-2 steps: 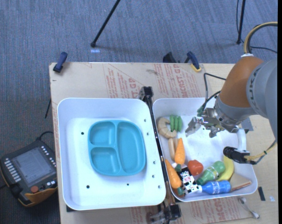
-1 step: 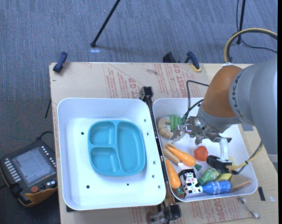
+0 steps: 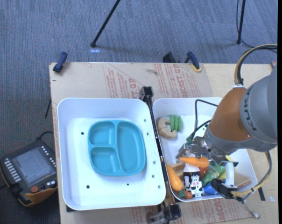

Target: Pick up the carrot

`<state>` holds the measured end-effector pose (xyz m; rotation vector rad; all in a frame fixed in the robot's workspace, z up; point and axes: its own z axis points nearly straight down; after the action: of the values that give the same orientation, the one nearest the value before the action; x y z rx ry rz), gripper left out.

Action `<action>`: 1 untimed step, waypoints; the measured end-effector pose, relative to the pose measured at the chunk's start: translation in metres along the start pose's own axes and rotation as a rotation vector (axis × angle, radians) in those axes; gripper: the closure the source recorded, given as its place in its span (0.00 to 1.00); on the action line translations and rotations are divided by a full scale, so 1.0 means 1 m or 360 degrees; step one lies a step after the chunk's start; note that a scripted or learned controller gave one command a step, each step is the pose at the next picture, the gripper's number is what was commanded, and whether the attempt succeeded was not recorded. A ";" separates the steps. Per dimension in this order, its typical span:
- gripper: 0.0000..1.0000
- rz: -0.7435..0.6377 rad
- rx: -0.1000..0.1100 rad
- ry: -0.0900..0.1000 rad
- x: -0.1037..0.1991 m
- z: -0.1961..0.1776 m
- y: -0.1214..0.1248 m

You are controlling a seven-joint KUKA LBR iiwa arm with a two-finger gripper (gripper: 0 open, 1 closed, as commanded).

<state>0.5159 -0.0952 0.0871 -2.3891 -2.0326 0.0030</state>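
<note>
Two bins: white and shallow, side by side on the bench [image 3: 108, 76]; left bin [image 3: 68, 125] at 9 o'clock of the right bin [image 3: 162, 107].
Left bin: holds a blue divided plate [image 3: 116, 147] with three sections, near its middle.
Right bin: a crowd of toy food toward its 6 o'clock end; a green bean pod [image 3: 175, 122] and a beige ring-shaped piece [image 3: 165, 126] touch at its 11 o'clock corner.
Carrot [image 3: 195, 162]: orange, lying roughly level, right under the wrist, among the crowd at the bin's 6 o'clock side.
Other orange piece [image 3: 174, 177]: at 8 o'clock of the carrot, against the bin's left wall.
Cow-print carton [image 3: 193, 182]: just at 6 o'clock of the carrot.
Arm [image 3: 246, 118]: grey with an orange band, coming in from 3 o'clock over the right bin.
Gripper [image 3: 200, 154]: low over the carrot; whether the jaws are wide, narrow or closed on it, I cannot tell.
Handheld controller [image 3: 29, 171]: on the floor at 9 o'clock of the bench.
</note>
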 end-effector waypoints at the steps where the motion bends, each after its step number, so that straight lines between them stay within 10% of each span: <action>1: 0.00 -0.0039 -0.0004 0.0000 0.012 0.000 -0.020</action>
<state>0.4979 -0.0805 0.0875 -2.3652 -2.0632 0.0009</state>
